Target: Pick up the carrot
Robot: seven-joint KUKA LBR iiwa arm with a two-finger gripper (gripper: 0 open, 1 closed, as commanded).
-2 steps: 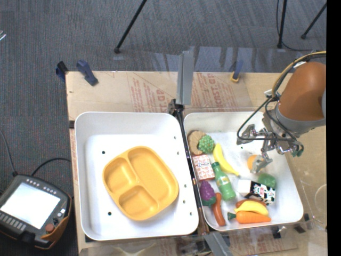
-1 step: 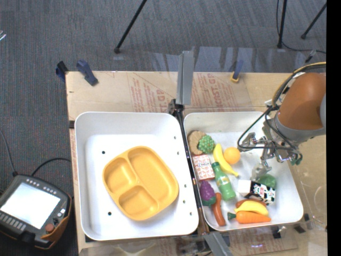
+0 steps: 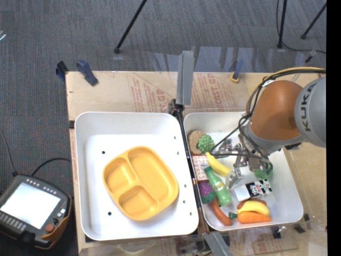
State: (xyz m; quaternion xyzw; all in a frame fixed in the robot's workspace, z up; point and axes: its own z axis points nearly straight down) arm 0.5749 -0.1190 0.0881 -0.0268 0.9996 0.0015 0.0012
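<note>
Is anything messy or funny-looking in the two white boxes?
Nothing looks broken or spilled. The right white bin is just crowded: the orange toy carrot, yellow toy bananas, a green plastic bottle and other toys lie jumbled close together. The yellow divided plastic plate sits a bit slanted in the left white bin.

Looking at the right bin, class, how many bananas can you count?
2. One banana lies near the bin's middle, beside the green bottle. The other banana rests at the near edge, on the carrot. Others may be hidden under the arm.
</note>
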